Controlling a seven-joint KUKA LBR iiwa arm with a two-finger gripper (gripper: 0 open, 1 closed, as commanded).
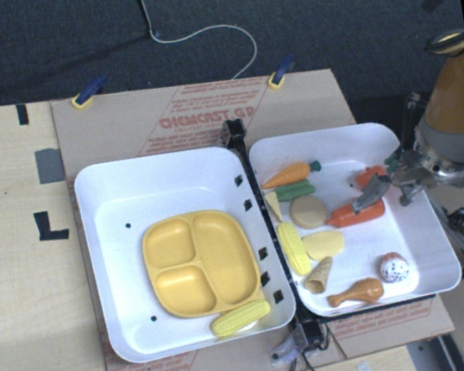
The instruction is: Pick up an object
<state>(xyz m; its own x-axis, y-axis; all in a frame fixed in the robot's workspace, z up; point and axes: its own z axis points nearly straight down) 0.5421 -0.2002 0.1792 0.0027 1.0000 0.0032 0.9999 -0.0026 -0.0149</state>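
A red-orange pepper-like toy lies in the right bin, right of frame centre, close to that bin's right wall. The hand sits just above it, at the toy's upper end; whether it is spread or pinching, I cannot tell. Left of it crowd a carrot, a tan disc and a corn cob. Open white floor lies below the toy. The left bin holds a yellow divided plate.
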